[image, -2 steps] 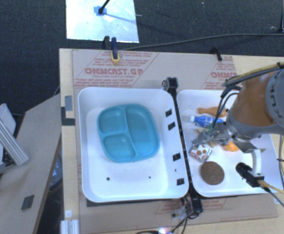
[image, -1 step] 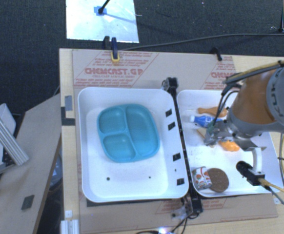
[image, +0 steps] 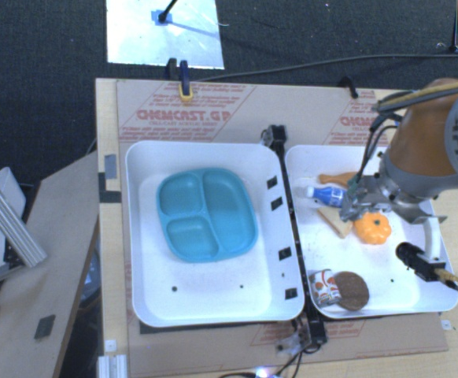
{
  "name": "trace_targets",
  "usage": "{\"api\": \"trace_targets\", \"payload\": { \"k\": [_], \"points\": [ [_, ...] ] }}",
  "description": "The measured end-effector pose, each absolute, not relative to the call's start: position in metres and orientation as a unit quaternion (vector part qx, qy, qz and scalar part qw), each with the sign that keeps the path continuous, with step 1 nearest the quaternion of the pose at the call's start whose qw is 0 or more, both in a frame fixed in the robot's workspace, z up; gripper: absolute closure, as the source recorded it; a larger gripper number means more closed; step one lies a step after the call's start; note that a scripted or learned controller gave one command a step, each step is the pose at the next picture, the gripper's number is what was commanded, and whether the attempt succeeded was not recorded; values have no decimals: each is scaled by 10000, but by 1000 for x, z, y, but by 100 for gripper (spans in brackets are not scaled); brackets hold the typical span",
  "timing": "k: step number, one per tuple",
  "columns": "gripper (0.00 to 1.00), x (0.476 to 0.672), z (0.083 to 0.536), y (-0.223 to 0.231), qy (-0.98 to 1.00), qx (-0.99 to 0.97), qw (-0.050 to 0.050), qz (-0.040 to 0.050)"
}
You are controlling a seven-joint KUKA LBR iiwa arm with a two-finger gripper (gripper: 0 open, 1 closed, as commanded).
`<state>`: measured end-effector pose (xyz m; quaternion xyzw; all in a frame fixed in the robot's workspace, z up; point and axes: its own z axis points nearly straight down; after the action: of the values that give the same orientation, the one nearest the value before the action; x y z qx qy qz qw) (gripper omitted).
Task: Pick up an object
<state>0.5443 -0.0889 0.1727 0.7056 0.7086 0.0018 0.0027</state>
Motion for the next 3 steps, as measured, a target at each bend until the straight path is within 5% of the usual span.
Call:
{"api": "trace_targets", "payload": {
  "k": [1,3],
  "points": [
    [100,546,217,-89,7085,7057,24,19],
    [100,581,236,20,7106,7036,6,22]
  ]
}}
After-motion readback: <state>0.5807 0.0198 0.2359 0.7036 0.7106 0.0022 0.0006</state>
